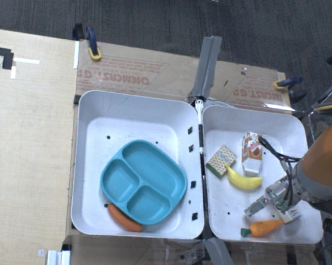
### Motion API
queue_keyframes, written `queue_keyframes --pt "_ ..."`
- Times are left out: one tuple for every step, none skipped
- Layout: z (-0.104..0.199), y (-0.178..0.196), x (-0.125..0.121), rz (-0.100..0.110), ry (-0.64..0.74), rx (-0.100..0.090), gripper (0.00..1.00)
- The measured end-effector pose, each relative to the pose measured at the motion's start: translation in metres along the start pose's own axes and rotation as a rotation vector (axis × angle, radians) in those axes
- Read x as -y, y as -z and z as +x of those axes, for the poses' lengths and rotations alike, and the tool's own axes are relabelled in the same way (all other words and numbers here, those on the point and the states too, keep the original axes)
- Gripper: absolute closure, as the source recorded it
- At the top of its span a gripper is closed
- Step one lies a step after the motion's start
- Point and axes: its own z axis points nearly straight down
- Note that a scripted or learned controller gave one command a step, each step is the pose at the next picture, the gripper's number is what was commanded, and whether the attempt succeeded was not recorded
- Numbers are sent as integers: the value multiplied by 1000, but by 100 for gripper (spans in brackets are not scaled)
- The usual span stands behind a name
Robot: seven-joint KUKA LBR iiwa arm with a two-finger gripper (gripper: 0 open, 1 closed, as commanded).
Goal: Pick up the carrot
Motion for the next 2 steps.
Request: queue_keyframes --pt "-13 5 16 -10 465 16 0" --pt "-12 13 17 -8 465 12 100"
